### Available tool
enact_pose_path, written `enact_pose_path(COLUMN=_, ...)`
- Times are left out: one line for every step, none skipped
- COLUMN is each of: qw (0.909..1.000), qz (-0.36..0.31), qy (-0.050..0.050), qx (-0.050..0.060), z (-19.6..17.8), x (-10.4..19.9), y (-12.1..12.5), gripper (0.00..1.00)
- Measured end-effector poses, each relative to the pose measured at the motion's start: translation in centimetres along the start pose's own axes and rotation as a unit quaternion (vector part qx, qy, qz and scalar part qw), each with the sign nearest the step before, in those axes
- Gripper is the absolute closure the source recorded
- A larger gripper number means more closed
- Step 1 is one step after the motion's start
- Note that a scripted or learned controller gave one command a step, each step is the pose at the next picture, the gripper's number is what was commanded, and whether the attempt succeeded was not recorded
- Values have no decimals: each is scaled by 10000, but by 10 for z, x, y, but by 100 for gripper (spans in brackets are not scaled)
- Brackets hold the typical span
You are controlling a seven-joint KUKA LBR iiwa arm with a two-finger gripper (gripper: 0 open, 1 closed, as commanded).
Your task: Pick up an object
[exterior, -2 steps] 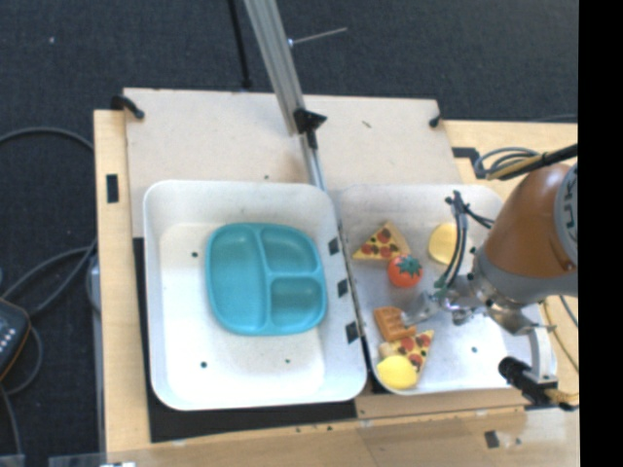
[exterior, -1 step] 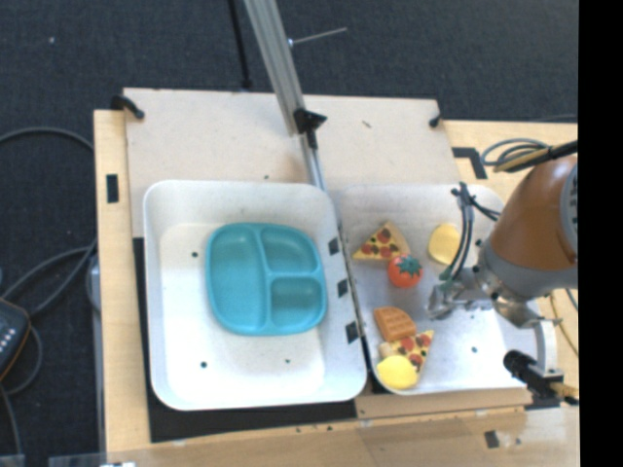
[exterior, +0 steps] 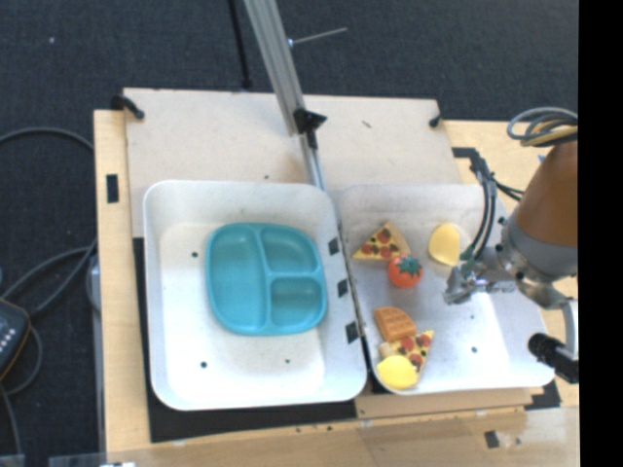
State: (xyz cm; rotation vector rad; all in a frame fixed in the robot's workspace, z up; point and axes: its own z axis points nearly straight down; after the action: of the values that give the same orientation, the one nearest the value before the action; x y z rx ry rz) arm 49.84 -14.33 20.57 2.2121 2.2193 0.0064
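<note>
Toy food sits in the right bin [exterior: 506, 358]: pizza slice [exterior: 382, 244], tomato [exterior: 405, 271], pale yellow piece [exterior: 445, 244] toward the far side; waffle-like piece [exterior: 393, 322], second pizza slice [exterior: 420, 346] and lemon [exterior: 396, 371] near the front-left corner. Gripper [exterior: 459, 288] hangs over the right bin, just right of the tomato, below the yellow piece; nothing visible in it, and its state is too small to tell. Left bin [exterior: 165, 261] holds a blue divided plate [exterior: 265, 278], well apart from the arm.

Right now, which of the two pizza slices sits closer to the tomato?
The upper pizza slice, just above-left of the tomato; the lower slice lies by the lemon.
</note>
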Motion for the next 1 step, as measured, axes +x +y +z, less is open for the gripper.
enact_pose_path(qw=10000, qz=0, qy=-1, qx=4, z=-47, x=-7, y=-3, gripper=100)
